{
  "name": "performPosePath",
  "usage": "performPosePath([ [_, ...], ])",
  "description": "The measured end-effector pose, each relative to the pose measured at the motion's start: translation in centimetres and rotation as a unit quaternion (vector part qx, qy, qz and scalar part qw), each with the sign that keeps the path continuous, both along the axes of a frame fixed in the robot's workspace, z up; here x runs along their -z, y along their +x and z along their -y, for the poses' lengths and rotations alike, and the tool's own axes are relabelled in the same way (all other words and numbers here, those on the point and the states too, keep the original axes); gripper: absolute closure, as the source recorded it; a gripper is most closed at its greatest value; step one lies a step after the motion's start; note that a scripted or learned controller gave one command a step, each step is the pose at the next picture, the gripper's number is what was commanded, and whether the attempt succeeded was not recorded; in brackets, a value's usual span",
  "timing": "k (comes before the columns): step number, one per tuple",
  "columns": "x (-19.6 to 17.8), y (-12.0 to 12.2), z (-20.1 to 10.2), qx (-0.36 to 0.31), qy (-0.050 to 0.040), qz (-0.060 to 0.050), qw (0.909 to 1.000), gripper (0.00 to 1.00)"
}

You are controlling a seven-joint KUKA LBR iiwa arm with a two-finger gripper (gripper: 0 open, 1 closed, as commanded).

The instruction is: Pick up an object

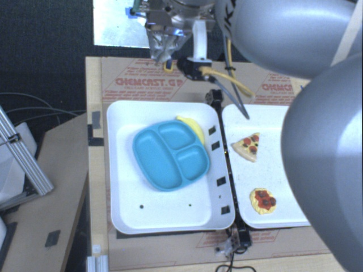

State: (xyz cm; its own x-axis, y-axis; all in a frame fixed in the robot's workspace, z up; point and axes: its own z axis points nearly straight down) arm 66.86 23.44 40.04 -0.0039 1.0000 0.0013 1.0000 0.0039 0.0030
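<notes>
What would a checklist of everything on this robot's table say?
Surface: a brown bench with red lettering, bearing two white bins, left bin and right bin.
Job's things: a blue divided plate in the left bin, with a yellow piece poking out from under its far edge; a pizza slice toy and a round pizza toy in the right bin.
Clutter: nothing seen.
Hand: the hand hangs above the bench's far edge, beyond the left bin, with nothing between its fingers.
Cables: yellow cable by the wrist; dark cables on the floor at left.
Surroundings: metal frame at left, dark floor.
</notes>
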Motion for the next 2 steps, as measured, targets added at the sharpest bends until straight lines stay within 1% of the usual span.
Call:
performPosePath([
  [1, 0.5, 0.0, 0.0, -0.001, -0.0002, 0.0, 1.0, 1.0],
  [2, -0.9, 0.0, 0.0, -0.001, -0.0003, 0.0, 1.0, 1.0],
])
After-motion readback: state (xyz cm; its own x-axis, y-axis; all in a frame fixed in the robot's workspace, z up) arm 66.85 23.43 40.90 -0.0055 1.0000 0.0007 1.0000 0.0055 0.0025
